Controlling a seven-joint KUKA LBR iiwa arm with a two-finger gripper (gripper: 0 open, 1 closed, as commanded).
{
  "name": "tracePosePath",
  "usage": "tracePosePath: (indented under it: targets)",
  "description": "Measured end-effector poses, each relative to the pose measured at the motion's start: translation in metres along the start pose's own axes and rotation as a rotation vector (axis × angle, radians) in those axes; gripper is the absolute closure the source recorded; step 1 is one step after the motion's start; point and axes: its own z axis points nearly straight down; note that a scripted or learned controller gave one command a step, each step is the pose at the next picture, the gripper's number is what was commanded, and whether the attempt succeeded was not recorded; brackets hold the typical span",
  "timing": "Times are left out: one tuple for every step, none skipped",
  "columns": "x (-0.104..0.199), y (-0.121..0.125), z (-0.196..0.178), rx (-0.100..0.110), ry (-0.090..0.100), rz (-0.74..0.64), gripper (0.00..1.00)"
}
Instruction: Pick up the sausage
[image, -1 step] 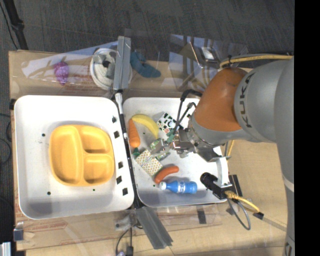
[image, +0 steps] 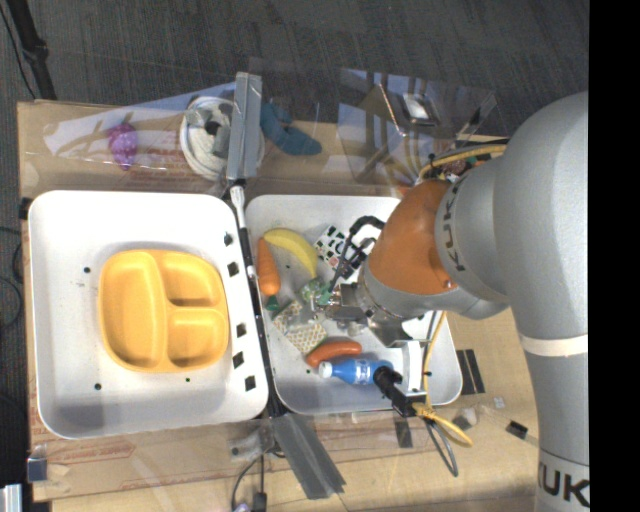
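The sausage (image: 333, 351) is small, long and reddish-orange, with round ends. It lies flat in the right bin (image: 300, 400), near the front, just above a blue bottle (image: 352, 372). A carrot (image: 268, 270) and a banana (image: 291, 248) lie farther back. The arm (image: 470, 240) hangs over the bin, and I cannot tell what the gripper (image: 340, 300) is doing. A yellow tray (image: 163, 308) sits in the left bin (image: 60, 400).

sausage (image: 333, 351) beside blue bottle (image: 352, 372), right bin (image: 445, 385)

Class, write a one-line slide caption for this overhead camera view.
KUKA arm reaches over the right bin, where the sausage lies between a blue bottle and a carrot.
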Motion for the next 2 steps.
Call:
tracePosePath:
  targets:
    - [0.0219,-0.0349,-0.0006,-0.007,-0.001,-0.105,0.0]
    - [0.0128,-0.0348,-0.0005,-0.002,0.004,0.045,0.0]
